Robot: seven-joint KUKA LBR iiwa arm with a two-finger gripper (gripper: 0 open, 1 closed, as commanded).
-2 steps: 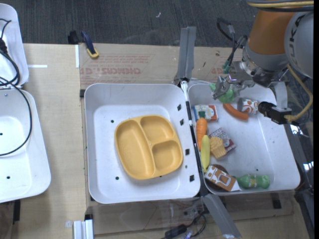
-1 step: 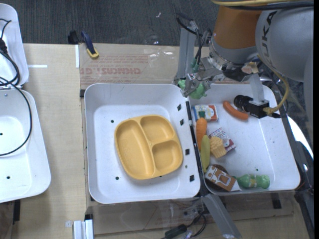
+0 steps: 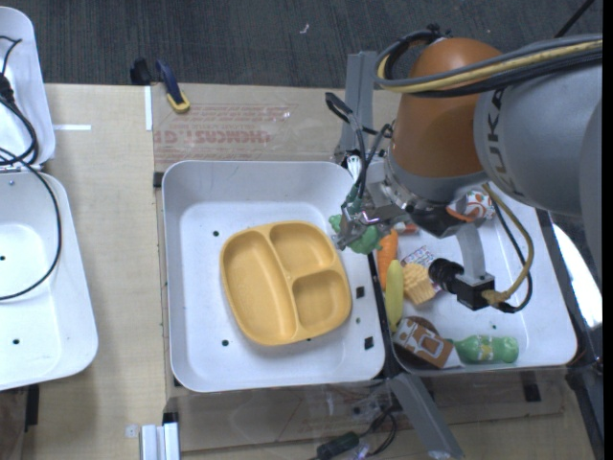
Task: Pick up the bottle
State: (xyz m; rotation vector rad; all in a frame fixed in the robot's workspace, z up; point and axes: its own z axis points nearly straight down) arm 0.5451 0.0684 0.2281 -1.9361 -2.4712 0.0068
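Two white bins (image 3: 182, 286) on the desk; one yellow tray (image 3: 285, 281) in the left, one green bottle (image 3: 487, 350) in the right; end effector (image 3: 362, 220) state unclear

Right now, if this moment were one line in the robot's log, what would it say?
gripper: low over bins' shared edge, by green item | bottle: green, lying in right bin's near corner, untouched | yellow tray: left bin

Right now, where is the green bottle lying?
In the camera view, the green bottle lies on its side near the front edge of the right bin, just right of a brown packet.
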